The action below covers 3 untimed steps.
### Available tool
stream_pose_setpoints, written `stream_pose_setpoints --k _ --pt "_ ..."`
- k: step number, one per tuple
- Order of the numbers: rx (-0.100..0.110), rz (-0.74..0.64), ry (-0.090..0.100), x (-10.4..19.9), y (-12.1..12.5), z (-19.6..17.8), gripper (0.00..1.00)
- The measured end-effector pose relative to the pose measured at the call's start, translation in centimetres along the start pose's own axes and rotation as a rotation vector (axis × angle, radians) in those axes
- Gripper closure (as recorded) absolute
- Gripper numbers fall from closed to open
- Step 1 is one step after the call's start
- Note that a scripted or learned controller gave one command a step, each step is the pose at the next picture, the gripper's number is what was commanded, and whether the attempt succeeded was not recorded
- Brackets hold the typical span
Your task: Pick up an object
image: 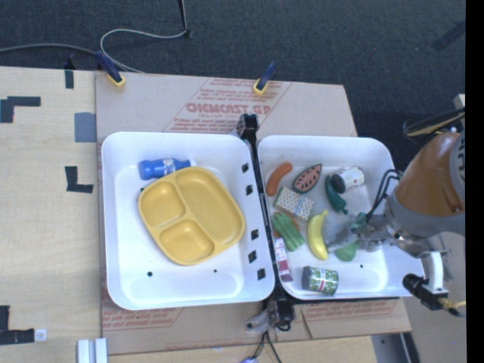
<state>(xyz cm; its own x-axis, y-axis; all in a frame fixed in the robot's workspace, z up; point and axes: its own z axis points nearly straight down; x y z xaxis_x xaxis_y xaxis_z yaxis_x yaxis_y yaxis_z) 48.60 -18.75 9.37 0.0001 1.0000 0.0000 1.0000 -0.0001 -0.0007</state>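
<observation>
I see the gripper [349, 235] low in the right bin [378, 153], its dark fingers reaching left toward the banana [317, 235]. A small green object [345, 252] lies just below the fingers. From this angle I cannot tell whether the hand is released or clenched, and I see nothing clearly between the fingers.

Around it in the same bin: a dark green vegetable [335, 192] above, a white cup-like piece [351, 178] near it, a watermelon slice [307, 178], a sausage [278, 177], a checkered cracker [293, 201], a green leafy vegetable [287, 229], a can [321, 280] at the near wall.

The left bin [121, 278] holds a yellow divided plate [190, 214], with a blue bottle [163, 167] lying just beyond its far edge.

The arm [429, 187], orange-banded, enters from the right. Both bins sit on cardboard [302, 108].
</observation>
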Motion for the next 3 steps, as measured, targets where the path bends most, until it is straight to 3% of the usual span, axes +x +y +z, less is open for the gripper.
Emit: stream_pose_setpoints --k 1,2,3 --pt "0.001 -0.001 0.002 0.1 0.0 -0.9 1.00" --pt "-0.001 -0.002 0.000 5.6 -0.2 -11.5 1.00" --pt "0.000 -0.004 0.001 15.4 0.2 -14.9 1.00"
